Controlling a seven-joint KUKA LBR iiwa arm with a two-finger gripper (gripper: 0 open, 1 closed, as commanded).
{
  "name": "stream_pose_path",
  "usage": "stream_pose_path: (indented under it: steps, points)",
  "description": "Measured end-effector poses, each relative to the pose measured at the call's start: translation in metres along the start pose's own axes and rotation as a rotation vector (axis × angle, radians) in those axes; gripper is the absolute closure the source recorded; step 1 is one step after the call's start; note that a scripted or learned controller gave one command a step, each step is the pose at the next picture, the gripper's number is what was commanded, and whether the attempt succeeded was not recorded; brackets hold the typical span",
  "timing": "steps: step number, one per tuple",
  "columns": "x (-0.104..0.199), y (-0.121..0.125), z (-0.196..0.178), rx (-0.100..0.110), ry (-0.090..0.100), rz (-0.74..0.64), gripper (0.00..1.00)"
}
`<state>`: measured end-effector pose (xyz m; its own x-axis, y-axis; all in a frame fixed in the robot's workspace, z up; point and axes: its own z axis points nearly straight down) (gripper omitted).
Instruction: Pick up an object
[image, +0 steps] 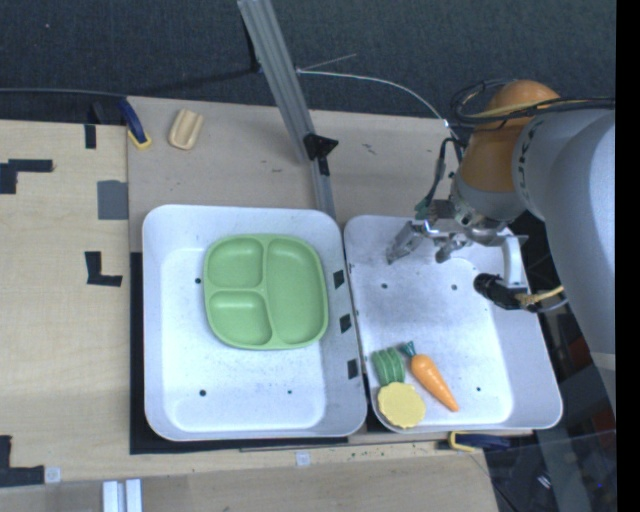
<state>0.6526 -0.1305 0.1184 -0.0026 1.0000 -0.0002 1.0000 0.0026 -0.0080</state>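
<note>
In the right bin (500, 330), near its front edge, lie an orange toy carrot (434, 382), a yellow round piece (401, 405) and a green ribbed piece (388, 366), all close together. My gripper (420, 246) hangs over the back of the right bin, well behind those toys. Its two fingers are spread apart and nothing sits between them. A green divided plate (266, 291) rests in the left bin (175, 400).
A grey metal pole (290, 95) slants across the bench behind the bins. A small tan block (185, 129) and a blue-and-yellow clip (134, 124) lie on the bench at the back left. The arm's grey body fills the right side above the right bin.
</note>
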Motion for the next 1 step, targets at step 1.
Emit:
stream_pose_path:
  steps: [1]
  points:
    - [0.0006,0.0019,-0.0144,-0.006,-0.001,-0.002,1.0]
